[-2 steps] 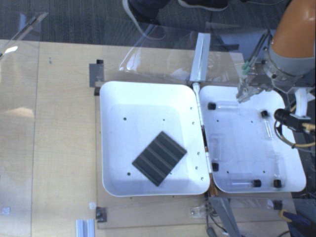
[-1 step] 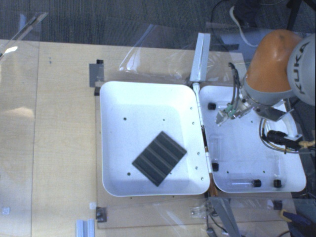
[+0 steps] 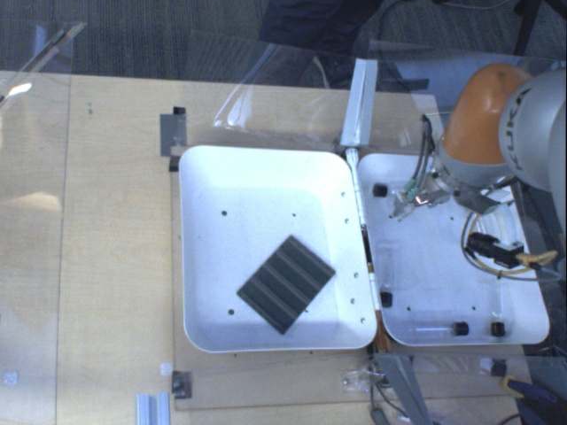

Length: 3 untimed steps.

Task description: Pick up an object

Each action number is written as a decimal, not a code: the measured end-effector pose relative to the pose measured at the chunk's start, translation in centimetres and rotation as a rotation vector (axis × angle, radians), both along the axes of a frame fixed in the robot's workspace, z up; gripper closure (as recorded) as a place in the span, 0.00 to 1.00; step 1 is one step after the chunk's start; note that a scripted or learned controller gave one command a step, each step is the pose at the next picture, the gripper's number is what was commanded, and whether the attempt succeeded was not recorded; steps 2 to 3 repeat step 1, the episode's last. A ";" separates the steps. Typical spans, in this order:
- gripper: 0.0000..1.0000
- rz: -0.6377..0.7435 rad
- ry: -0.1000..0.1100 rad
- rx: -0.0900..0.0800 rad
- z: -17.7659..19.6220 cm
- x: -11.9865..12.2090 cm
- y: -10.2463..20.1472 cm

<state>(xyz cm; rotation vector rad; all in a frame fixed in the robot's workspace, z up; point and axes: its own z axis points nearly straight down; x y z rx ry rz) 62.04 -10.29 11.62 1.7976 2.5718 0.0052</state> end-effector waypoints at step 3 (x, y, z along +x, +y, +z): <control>1.00 0.007 -0.014 0.000 1.6 0.4 0.3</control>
